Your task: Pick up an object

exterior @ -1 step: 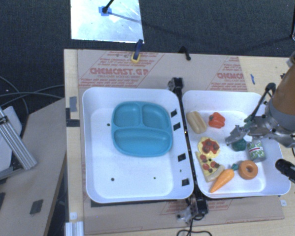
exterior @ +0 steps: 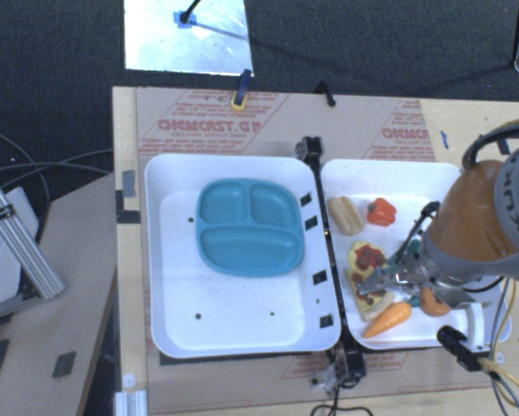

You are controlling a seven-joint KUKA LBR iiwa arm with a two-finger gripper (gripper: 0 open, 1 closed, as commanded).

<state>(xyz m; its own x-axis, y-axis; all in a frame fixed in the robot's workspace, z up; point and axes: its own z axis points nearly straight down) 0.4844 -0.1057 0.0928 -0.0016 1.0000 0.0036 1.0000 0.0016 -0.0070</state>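
The robot's tool [exterior: 382, 277] hangs low in the right white bin [exterior: 415, 176], its dark fingers over a slice of toy pizza [exterior: 366, 263]; whether they are spread or pinching cannot be told. Just below the tool lies an orange carrot [exterior: 387, 318], with a small round orange piece [exterior: 433, 302] beside it. Above the tool sit a tan bread roll [exterior: 346, 215] and a red pepper [exterior: 380, 211]. Well to the tool's left, the left white bin [exterior: 181, 319] holds a blue divided plate [exterior: 248, 228]. Both bins rest on the table [exterior: 207, 124].
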